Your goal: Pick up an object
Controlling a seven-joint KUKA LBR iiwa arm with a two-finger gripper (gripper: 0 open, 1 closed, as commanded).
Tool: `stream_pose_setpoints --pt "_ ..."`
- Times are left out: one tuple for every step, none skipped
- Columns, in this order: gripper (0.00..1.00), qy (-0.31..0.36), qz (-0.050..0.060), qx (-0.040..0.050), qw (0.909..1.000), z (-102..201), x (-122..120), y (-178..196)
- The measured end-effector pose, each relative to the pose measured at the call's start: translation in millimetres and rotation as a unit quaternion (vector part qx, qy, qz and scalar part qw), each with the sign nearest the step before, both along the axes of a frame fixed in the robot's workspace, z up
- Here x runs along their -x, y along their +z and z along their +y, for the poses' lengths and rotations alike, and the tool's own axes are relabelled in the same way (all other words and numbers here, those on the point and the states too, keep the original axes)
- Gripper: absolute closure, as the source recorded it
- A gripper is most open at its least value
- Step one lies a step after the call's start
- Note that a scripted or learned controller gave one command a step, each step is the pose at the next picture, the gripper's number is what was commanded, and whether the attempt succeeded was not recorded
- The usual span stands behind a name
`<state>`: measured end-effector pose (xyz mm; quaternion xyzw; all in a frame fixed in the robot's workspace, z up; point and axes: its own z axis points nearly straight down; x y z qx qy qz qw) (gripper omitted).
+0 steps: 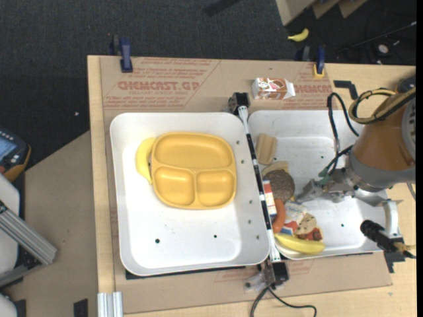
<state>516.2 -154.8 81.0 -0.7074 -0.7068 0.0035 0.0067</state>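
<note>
**Gripper low in the right bin, heap of items to its left**

Dark carpet surrounds the pale wooden surface (198,78), which carries two shallow white bins. Taking the right white bin (301,121) as landmark: a heap lies along its left wall, with a yellow banana (301,244) at the near corner, a round brown disc-shaped object (283,183) above it and a tan block (266,148) farther back. The gripper (309,191) sits low inside this bin, just right of the brown disc; whether it is parted or closed I cannot tell. Nothing looks held. A good pick would probably target the banana, which lies at the heap's edge, closing across its narrow width. The left bin holds a yellow divided plastic tray (193,169).
</note>
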Motion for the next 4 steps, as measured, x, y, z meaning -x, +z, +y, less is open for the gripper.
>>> stream_pose_setpoints --pt "0.0 0.002 -0.014 0.0123 0.9998 39 -91 7" --pt "0.0 0.005 0.003 0.0054 1.0 60 -149 5" --pt "0.0 -0.002 -0.003 0.0017 1.0 35 -65 3" --pt "0.0 0.0 -0.004 0.0011 1.0 49 -14 3"
